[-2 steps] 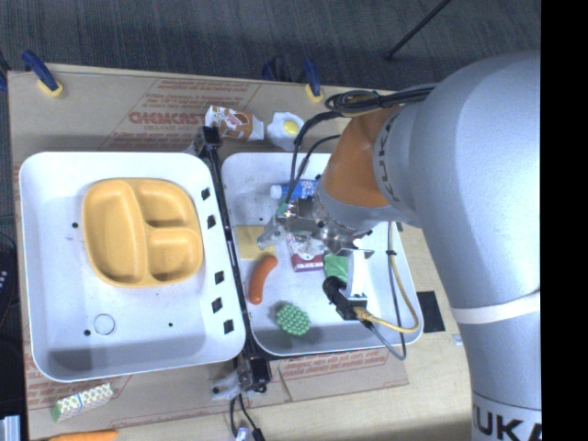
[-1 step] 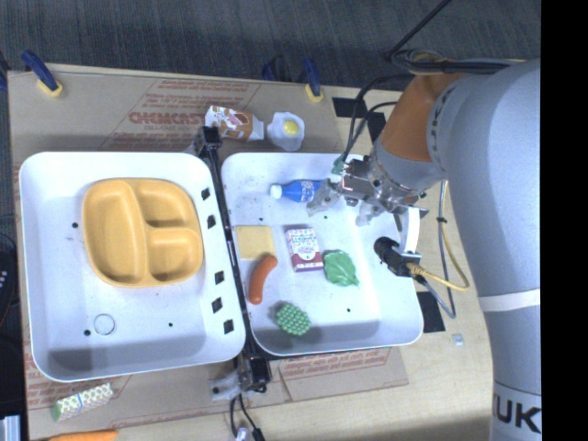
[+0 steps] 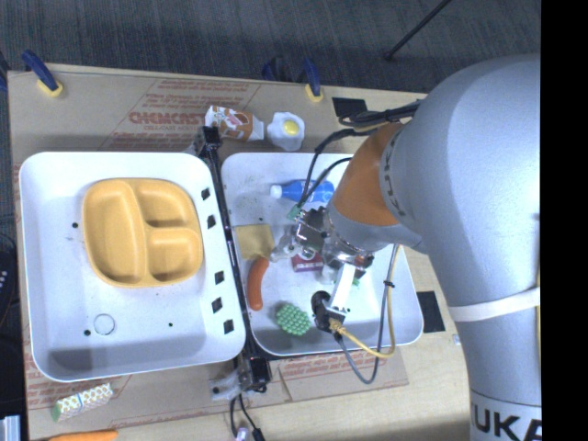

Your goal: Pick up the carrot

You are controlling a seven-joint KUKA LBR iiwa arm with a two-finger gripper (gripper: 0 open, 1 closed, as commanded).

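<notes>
The carrot [image 3: 256,283] lies left of and just below the gripper [image 3: 299,237] — hard against the right bin's [image 3: 404,324] left wall. Whether the gripper is open or clenched, I cannot tell. Likely risk: that wall blocking a finger, or the neighbouring yellow slab [image 3: 253,241] and green knobbly piece [image 3: 293,318] being nudged instead.

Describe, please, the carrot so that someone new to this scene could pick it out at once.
Find the right bin, under the grey arm. Along its left wall, next to the divider between the bins, lies the carrot, lengthwise. It is the slim orange stick, below a flat yellow piece and up-left of a green dotted object.
</notes>
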